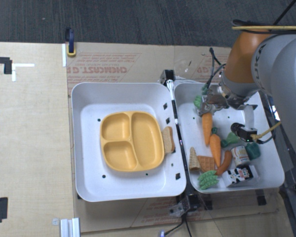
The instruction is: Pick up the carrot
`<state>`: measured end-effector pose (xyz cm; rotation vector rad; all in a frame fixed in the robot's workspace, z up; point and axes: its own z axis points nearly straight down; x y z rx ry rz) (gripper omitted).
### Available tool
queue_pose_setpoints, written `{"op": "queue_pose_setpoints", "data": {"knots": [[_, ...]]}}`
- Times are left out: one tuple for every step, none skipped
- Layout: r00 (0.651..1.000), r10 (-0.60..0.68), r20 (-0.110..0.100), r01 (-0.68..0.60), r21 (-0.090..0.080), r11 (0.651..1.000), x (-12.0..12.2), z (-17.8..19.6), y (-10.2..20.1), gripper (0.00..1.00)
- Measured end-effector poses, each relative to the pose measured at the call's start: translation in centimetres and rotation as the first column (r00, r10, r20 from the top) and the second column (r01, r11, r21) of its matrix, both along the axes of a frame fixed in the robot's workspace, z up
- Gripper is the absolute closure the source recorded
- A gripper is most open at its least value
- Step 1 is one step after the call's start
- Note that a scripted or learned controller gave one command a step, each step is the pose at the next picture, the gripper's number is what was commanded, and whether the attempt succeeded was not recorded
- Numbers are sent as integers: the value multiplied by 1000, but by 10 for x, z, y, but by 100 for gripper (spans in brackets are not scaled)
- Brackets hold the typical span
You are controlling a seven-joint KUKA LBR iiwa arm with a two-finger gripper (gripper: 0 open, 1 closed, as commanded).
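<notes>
An orange carrot (207, 128) lies lengthwise in the right bin (185, 127), thick end up, with green leaves (198, 101) poking out at its top. My gripper (207, 108) sits right over that thick end, and its fingers look shut on the carrot's top. A second, similar carrot (215, 149) lies just below and to the right of the first one. The grey arm with its orange band (241, 56) reaches in from the upper right and hides the bin's far right corner.
Below the carrots, the right bin holds an orange sausage-like piece (225, 163), a waffle cone (202, 163), a green vegetable (208, 180), a small carton (239, 173) and green items. The left bin (89, 177) holds a yellow divided plate (131, 140) and a bread slice (168, 140).
</notes>
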<state>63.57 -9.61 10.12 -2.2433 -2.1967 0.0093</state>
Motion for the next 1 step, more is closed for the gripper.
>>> {"op": "queue_pose_setpoints", "data": {"knots": [[999,54,5,-54,1,999,-4,91,52,100]]}}
